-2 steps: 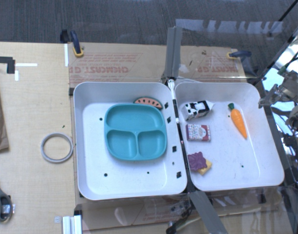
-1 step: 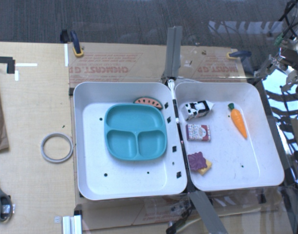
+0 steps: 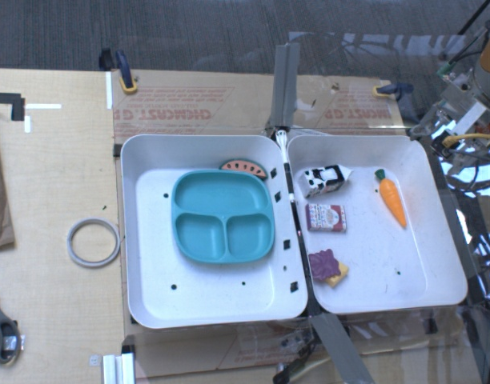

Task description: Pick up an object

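Scene: two white bins side by side on a surface [image 3: 53, 158], viewed from above at a slant.
Left bin [image 3: 141, 238]: holds a teal plate [image 3: 223, 216] with three compartments; a melon slice [image 3: 243, 167] peeks out just behind the plate, against the bin's far wall.
Right bin [image 3: 421, 270]: holds the likeliest targets. A carrot [image 3: 392, 199] lies well right of the plate, apart from everything else. A cow toy [image 3: 323, 179], a red packet [image 3: 326, 217] and a purple toy [image 3: 327, 267] run in a line just right of the plate, near the divider between the bins.
Off to the side: a tape ring [image 3: 93, 242] rests on the surface left of the plate.
End effector: state cannot be told from this view.
Step in hand: choosing and approaching an object; nothing is lifted yet.
Doing it well: the carrot looks the safest pick, with free space around it; straddling its narrow width, across its long axis, should keep it from rolling out.
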Motion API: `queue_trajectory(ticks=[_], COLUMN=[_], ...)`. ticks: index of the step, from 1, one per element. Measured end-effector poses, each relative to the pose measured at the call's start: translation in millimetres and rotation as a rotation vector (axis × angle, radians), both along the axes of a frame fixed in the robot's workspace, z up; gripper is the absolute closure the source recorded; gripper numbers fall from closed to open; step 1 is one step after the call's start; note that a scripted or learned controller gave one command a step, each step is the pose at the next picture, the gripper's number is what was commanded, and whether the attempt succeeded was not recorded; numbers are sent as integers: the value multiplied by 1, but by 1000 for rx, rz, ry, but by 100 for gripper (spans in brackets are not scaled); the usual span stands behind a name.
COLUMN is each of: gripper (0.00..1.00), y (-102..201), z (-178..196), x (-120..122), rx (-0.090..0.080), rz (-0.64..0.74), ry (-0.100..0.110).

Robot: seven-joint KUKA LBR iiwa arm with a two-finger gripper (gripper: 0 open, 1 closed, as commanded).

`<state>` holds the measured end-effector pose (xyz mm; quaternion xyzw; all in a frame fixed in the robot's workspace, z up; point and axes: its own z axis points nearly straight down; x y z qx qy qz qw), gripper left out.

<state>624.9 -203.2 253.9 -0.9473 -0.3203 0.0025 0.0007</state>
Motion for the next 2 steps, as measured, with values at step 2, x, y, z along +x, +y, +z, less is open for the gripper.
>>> queue_trajectory(ticks=[2], gripper=[0], y=[-6], z=[-2], x=[-16], rx=[-2], rz=[-447], ry=[2])
